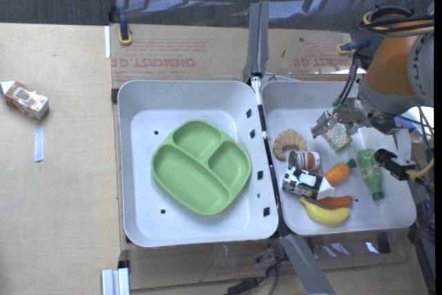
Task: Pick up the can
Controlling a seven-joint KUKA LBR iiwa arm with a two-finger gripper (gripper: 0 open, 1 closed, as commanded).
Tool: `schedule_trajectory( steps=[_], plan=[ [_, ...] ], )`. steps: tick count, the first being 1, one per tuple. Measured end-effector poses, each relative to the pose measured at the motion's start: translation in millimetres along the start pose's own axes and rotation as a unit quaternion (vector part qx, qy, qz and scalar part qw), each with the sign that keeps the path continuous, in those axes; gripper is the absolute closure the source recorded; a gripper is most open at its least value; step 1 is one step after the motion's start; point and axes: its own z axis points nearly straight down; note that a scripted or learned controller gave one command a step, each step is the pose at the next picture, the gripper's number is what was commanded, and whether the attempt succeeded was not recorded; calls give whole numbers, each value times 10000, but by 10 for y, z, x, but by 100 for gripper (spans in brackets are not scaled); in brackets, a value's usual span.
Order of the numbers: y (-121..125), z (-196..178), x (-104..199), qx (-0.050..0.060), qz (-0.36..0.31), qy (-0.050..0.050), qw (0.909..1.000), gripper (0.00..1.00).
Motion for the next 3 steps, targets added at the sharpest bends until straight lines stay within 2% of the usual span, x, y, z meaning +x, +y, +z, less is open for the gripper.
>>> schedule_trajectory(
  steps=[1,2,3],
  plan=[
    [-2,-90,-18,-1,19,-4,10000,100],
    [-1,-90,-17,-1,18,-4,10000,0],
    [-4,-179,-38,-2,36,-7,10000,100]
  ],
)
